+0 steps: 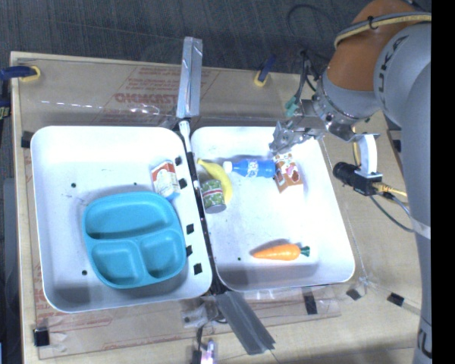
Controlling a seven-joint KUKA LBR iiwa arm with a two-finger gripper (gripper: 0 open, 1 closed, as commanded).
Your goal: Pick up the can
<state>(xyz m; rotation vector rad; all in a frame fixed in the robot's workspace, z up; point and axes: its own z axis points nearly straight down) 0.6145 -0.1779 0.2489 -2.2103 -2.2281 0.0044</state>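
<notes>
One carrot point(274, 252) lies nearest, in front of the can point(213, 194). One blue tray point(134, 238) sits left of it in the other bin point(45, 203). The single can, small with a green label, rests against one banana point(217, 174). Beyond it: one blue bottle point(252, 167), one carton point(164, 178), one brown packet point(287, 174). The gripper point(286, 136) hovers above the packet; I cannot tell its grip.

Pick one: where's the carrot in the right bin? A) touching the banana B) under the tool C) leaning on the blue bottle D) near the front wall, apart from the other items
D. The carrot lies alone near the front wall of the right bin, well apart from the banana and the blue bottle; the tool is up by the back of the bin.
</notes>
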